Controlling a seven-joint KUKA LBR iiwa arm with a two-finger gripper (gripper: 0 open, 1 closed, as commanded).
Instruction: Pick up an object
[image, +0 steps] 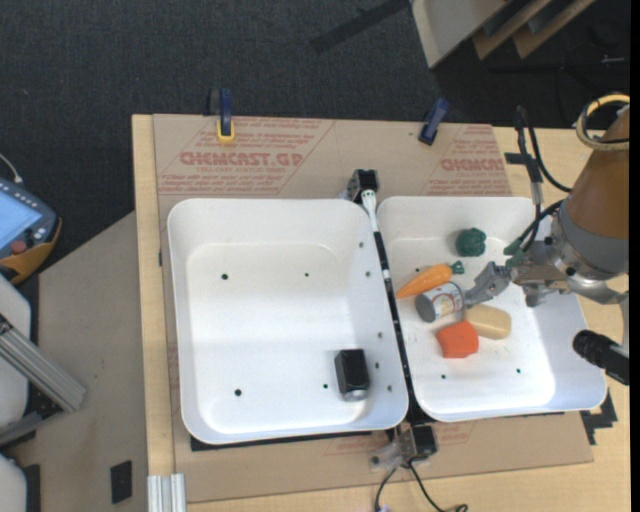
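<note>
From the camera above the bench we see two shallow white bins side by side on a cardboard-covered board, the left bin (200, 300) and the right bin (540, 385).

In the right bin we find a small cluster of things. A carrot (424, 281) lies at a slant with its green end up and to the right. Just below it rests a small can (441, 302), lying on its side. Below the can sits an orange-red block (458, 341), and touching that block's upper right is a pale cream piece (490, 322). A dark green lump (471, 241) lies apart from the others, nearer the bin's far wall.

The arm enters from the right, its orange band (600, 195) above the wrist. The gripper (487, 283) reaches down and left into the right bin, its tip just beside the can and just above the cream piece — whether it touches either we cannot tell. The claw's state we cannot tell either: from this angle we cannot make it out.

In the left bin we see a black box-like object (351, 373), lying near the front right corner, well apart from everything else.
</note>
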